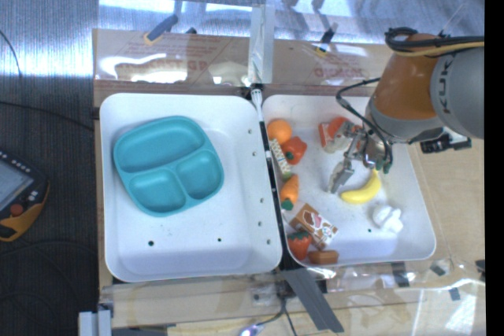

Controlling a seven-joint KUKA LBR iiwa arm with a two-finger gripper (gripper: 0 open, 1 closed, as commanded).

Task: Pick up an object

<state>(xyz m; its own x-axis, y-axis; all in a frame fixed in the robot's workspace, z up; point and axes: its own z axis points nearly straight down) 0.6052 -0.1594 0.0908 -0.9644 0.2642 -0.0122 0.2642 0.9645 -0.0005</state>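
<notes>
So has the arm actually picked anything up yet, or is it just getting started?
Done: the arm has reached into the right bin, and its gripper hangs low among the toy food, beside the banana. In hand: nothing that I can see between its fingers. Left: grip one item, perhaps the banana, and lift it clear. The teal tray lies in the left bin.

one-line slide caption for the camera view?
Gripper open above right bin beside banana; teal tray in left bin.

My bins look like smooth white plastic; the teal tray matt plastic, the banana glossy.
</notes>
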